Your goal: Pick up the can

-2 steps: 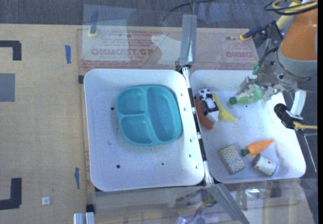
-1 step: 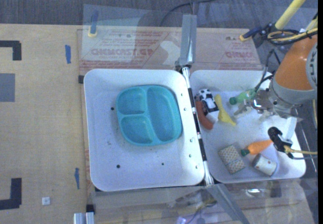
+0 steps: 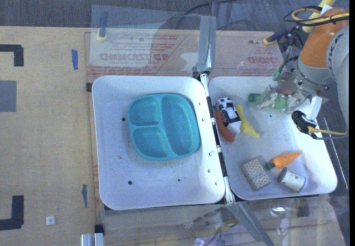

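the fingers (image 3: pixel 279 97) are sitting low over the far part of the right bin (image 3: pixel 327 181), around something green; whether they are spread or closed i cannot tell. the can (image 3: pixel 292 179) is lying on its side in that bin's near right corner, well apart. it is probably light, stiff and slick, likely rolling, so gripping across its round body looks best. one can, one carrot (image 3: pixel 285 159), one banana (image 3: pixel 246 122), one blue plate (image 3: pixel 164 126), two bins.
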`<state>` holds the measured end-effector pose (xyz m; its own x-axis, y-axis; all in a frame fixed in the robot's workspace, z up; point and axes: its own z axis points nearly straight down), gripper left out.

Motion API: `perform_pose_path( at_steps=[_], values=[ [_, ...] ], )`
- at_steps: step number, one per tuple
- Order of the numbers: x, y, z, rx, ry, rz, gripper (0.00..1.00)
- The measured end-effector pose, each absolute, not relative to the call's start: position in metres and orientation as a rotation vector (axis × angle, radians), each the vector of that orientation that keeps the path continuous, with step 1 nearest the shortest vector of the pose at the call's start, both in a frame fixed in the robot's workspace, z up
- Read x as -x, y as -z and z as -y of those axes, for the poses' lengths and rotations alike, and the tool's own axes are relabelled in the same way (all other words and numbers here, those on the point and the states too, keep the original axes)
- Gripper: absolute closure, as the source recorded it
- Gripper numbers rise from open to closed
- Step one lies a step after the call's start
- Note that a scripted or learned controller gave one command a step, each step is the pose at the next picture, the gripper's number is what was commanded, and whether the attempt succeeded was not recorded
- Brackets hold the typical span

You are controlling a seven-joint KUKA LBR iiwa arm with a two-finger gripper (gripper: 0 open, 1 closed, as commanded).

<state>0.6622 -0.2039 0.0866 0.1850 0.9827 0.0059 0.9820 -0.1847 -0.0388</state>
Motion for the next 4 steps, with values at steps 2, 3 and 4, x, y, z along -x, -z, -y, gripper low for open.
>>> perform_pose_path(
  at_steps=[2,3,4],
  values=[
    [-0.667,-0.208,0.206,2.383,0.002,2.052,1.0],
    [-0.668,-0.22,0.206,2.386,0.005,2.055,1.0],
    [-0.656,-0.114,0.209,2.21,0.004,2.239,1.0]
  ],
)
